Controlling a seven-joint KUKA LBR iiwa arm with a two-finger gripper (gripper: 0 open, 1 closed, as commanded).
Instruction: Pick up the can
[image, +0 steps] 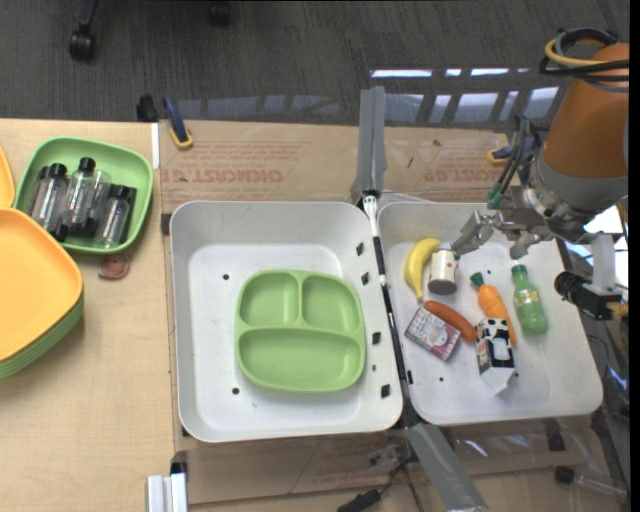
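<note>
The can (441, 271) is a small tin with a pale label, lying in the right bin (560, 400) against the right side of a banana (419, 264). My gripper (497, 236) hovers over the back of that bin, up and to the right of the can. It is open, with one finger (471, 236) slanting down-left toward the can and the other on the right. Nothing sits between the fingers, and a small gap separates the left fingertip from the can.
The right bin also holds a carrot (490, 300), a green bottle (527, 300), a sausage (452, 316), a pink box (432, 333) and a black-and-white carton (496, 350). A green divided plate (300, 332) lies in the left bin (200, 300). Orange plates (35, 290) and a green tray of bottles (85, 195) sit on the bench at left.
</note>
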